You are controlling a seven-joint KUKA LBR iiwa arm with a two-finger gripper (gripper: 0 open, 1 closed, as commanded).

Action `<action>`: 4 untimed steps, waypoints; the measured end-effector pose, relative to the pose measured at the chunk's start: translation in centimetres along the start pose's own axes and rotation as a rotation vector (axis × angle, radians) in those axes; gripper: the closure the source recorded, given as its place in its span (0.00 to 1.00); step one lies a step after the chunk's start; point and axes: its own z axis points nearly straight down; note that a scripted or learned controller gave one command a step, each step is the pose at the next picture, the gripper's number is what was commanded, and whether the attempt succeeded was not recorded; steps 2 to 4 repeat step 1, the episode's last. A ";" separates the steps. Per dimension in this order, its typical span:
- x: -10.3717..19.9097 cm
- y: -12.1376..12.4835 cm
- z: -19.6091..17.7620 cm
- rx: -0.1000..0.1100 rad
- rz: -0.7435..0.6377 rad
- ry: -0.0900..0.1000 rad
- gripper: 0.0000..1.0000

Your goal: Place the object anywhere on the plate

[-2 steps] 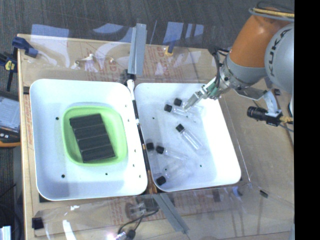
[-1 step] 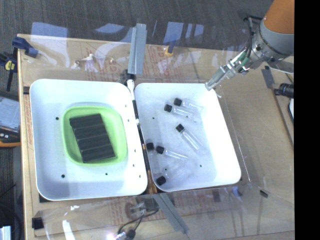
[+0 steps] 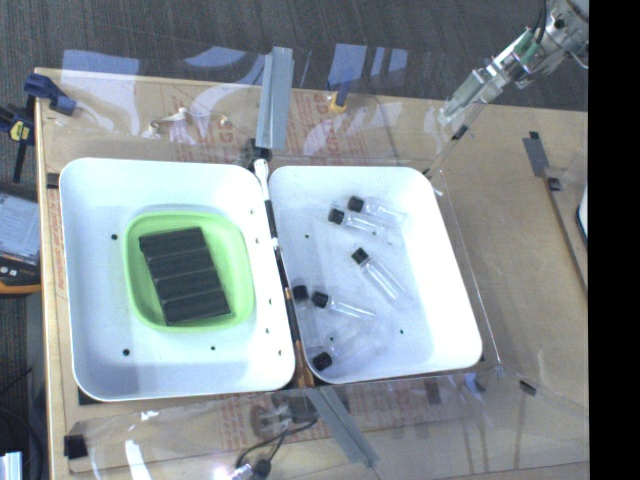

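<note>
A green square plate (image 3: 186, 265) with a dark ribbed insert sits in the left white bin (image 3: 90, 198). Several clear vials with black caps lie scattered in the right white bin (image 3: 440, 268); one vial (image 3: 371, 271) is near the bin's middle, others lie at its top and along its lower left. My gripper (image 3: 459, 119) hangs above the bench beyond the right bin's top right corner, away from the vials and far from the plate. Nothing shows between its fingers.
A grey metal bar (image 3: 272, 98) stands upright behind the seam between the bins. Clear plastic sheeting covers the bench around the bins. A blue clamp (image 3: 48, 90) sits at the far left corner.
</note>
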 end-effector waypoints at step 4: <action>1.2 -2.6 0.1 0.006 0.268 0.002 0.00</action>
